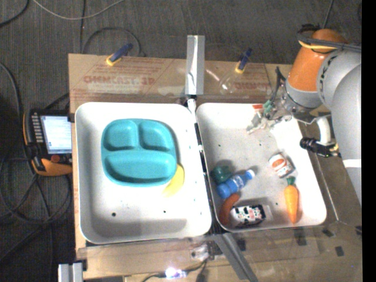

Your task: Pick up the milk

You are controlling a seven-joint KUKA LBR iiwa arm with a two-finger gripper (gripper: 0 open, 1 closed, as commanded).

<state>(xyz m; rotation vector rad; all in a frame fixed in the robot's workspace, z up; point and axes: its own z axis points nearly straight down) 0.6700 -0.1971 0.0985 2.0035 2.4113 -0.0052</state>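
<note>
Overhead, the hand hangs well apart from the milk

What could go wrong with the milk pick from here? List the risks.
1. The milk carton lies flat in the right bin's near corner, close against a sausage and a blue bottle; the jaws could catch a neighbour instead.
2. It sits near the bin wall, so a descending gripper may strike the rim.
3. The gripper is at the far side, so the crossing passes over the small red-and-white can and the carrot.
</note>
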